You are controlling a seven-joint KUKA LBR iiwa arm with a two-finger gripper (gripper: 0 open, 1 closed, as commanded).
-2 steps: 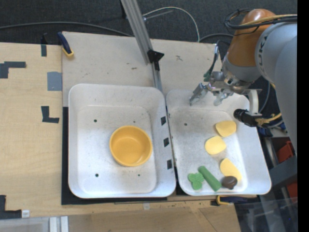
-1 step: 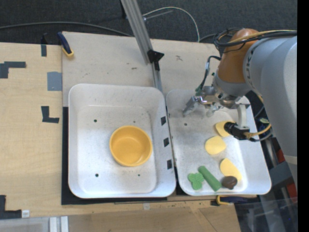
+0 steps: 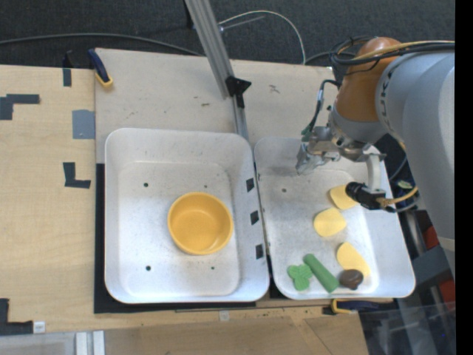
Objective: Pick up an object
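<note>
Probably light, stiff, slippery: best to pinch the middle yellow oval piece [image 3: 329,222] across its narrow width; cannot tell the gripper's [image 3: 305,164] opening.

Bulky grey arm [image 3: 425,102] with an orange wrist band [image 3: 362,87], black cables, small metallic jaws.

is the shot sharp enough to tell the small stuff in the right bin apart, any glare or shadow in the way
Camera view: soft but readable; the green piece, brown piece and yellow pieces separate by colour. No strong glare on the right bin; faint shadow under the pincer, whose tips are blurred.
</note>
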